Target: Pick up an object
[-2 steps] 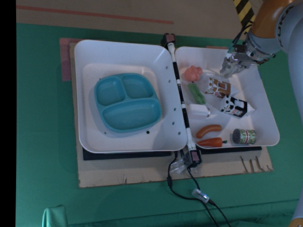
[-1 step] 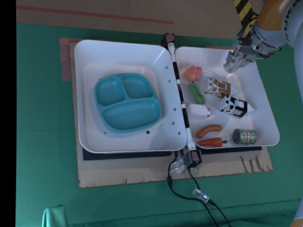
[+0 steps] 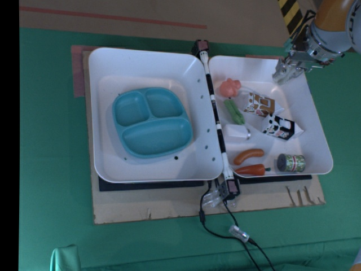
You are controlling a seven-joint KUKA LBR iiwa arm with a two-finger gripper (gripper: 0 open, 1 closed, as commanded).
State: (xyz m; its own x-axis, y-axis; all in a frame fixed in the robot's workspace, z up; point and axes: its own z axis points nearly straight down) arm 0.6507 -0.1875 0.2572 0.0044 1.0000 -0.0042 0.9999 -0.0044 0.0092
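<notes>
The hand (image 3: pixel 284 75) hovers over the right bin's (image 3: pixel 316 130) far corner, grip state unclear, toys clustered within reach.

We see open floor in the right bin's (image 3: pixel 316 130) upper right; toys crowd its left and bottom. A blue plate (image 3: pixel 152 122) fills the left bin (image 3: pixel 107 66).
</notes>
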